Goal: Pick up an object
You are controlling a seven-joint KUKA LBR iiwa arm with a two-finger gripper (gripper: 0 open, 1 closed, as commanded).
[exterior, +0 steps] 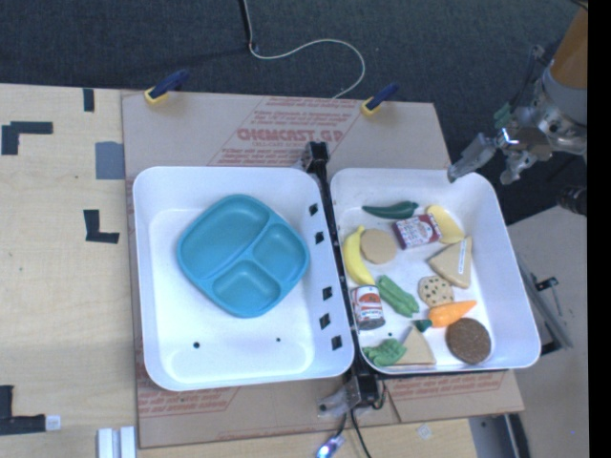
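Note:
My gripper (491, 163) hangs above the far right corner of the right bin (511, 256), its two fingers spread open with nothing between them. Below it in that bin lie several toy foods: a green chili (389, 209), a yellow bun (445, 222), a red and white packet (416, 231), a banana (355, 257), a round tan biscuit (378, 247), a cheese wedge (452, 264), a chip cookie (434, 290), a carrot (448, 314), a brown patty (468, 341), a small can (368, 307), a green pod (397, 295) and a sandwich slice (403, 353).
The left bin (153, 284) holds a blue compartment plate (243, 254). A black divider (328, 256) runs between the bins. Both rest on a cardboard sheet (277, 132) clamped at the back, with a cable (305, 51) behind it.

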